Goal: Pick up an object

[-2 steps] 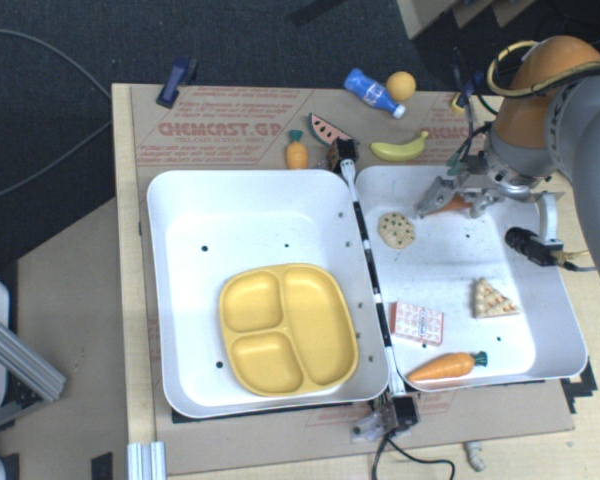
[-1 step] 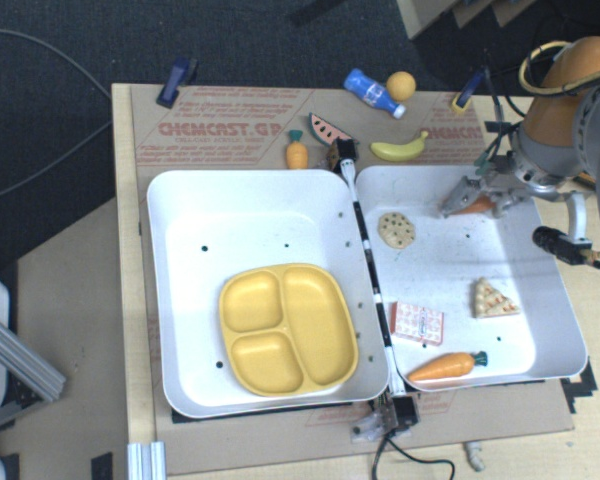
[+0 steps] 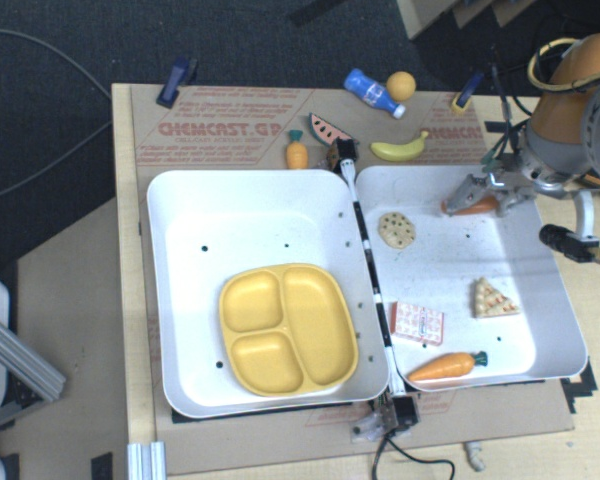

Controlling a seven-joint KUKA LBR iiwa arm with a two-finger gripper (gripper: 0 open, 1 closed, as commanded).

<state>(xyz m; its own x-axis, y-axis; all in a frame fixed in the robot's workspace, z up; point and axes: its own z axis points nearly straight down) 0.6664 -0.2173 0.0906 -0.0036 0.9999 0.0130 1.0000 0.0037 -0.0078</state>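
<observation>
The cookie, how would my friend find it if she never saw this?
Look in the right bin, near its top left corner beside the divider. The cookie is the small round tan thing with dark chips; the pizza slice is triangular and the carrot is long and orange.

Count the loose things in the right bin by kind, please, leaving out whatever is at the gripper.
Cookie: 1
Pizza slice: 1
Carrot: 1
Pink-patterned flat square: 1
Total: 4
</observation>
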